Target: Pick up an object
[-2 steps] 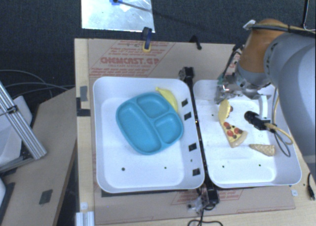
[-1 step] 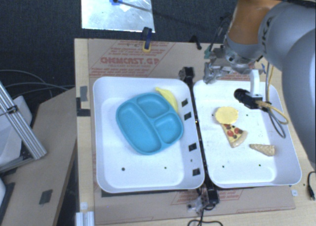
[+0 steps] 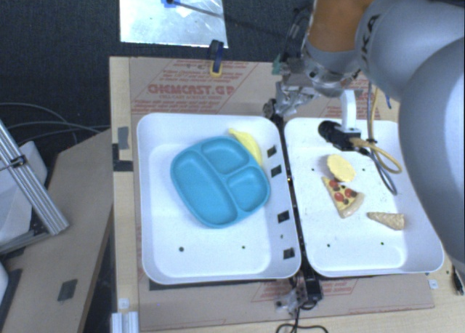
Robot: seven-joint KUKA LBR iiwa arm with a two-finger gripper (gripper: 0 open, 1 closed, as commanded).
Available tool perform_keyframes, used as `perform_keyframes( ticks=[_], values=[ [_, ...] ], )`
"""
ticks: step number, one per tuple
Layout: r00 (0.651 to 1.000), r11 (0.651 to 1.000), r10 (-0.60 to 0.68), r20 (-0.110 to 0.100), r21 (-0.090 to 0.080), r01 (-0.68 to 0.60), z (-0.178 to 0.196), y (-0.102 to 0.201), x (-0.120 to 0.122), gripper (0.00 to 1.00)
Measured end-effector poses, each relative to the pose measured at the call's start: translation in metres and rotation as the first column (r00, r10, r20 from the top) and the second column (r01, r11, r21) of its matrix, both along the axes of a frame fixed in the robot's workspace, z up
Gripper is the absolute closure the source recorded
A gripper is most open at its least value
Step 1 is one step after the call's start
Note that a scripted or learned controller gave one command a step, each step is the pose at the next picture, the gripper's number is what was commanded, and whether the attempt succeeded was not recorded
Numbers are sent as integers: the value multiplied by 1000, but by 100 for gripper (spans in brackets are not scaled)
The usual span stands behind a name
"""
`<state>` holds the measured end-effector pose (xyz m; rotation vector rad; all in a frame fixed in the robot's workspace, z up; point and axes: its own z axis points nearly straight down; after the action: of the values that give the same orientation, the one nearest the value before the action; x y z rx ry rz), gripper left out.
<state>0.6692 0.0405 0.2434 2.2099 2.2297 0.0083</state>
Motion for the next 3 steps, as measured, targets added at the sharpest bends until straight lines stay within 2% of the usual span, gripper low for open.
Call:
perform_keyframes(
  ticks=[1,2,3],
  values=[
    [1000,1000,1,1,1,-1,74,77,-21,100],
    [1000,1000,0,-2,0,0,79,138,-32,100],
    [1000,1000,-4,0,0,4,77,185,-4,100]
  ],
)
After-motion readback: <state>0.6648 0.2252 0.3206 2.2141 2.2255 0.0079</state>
